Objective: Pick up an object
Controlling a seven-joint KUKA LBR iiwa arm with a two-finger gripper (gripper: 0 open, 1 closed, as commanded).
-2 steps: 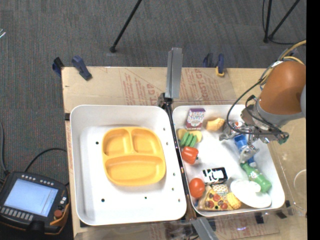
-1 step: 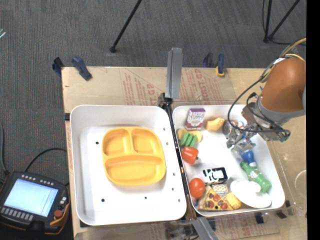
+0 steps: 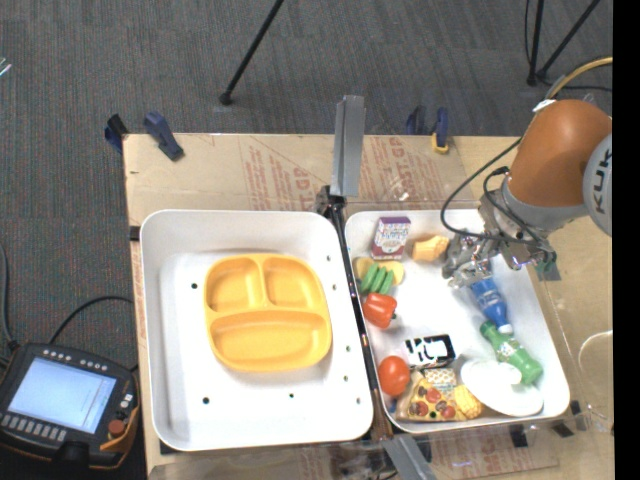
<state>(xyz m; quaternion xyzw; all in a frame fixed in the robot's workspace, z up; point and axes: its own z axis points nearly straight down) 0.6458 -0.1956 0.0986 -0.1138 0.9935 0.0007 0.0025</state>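
Two white bins sit side by side on a bench. The left bin (image 3: 160,268) holds a yellow tray (image 3: 267,311) with three compartments, lying flat near its middle. The right bin (image 3: 555,368) holds the loose objects. At its far side a small carton (image 3: 392,236) stands beside a yellow wedge (image 3: 431,249). Along its left wall, from far to near, lie a green and yellow vegetable (image 3: 378,275), a red pepper (image 3: 379,309) and a tomato (image 3: 393,375). A black-and-white card (image 3: 430,348) lies near the middle, and a pizza slice (image 3: 437,397) lies at the near wall, touching the tomato. A white plate (image 3: 500,388) rests in the near right corner, with a green bottle (image 3: 513,352) lying partly on it. A blue bottle (image 3: 490,299) lies just beyond the green one, its far end directly under the gripper (image 3: 478,258). The arm (image 3: 560,158) reaches in from the right, its orange band above the far right part of the right bin. The gripper hangs low over the far end of the blue bottle; whether it touches the bottle cannot be told, nor can its state be made out among the cables and fittings.
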